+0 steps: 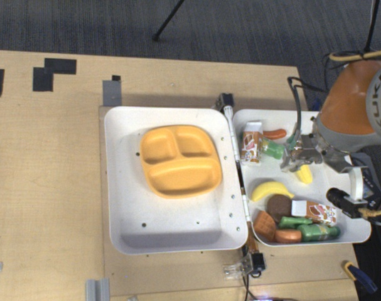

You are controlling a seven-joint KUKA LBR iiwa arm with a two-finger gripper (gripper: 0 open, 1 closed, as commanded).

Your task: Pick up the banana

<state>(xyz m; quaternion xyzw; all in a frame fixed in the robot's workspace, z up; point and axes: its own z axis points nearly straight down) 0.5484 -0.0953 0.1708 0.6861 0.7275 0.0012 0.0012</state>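
Observation:
The banana [270, 190], yellow and curved, lies in the middle of the right bin [361, 232], near its left wall. My gripper [295, 160] hangs over the same bin, up and to the right of the banana and apart from it. A small yellow piece [304, 175] sits just below and to the right of the gripper. The arm's orange band [346, 108] and grey wrist cover the bin's upper right part.
The left bin [130, 231] holds an orange divided plate [180, 158]. Around the banana lie a small carton [251, 144], a red sausage [275, 133], a green bottle [272, 149], a brown round item [279, 204], a snack packet [320, 212] and green bottles [316, 232].

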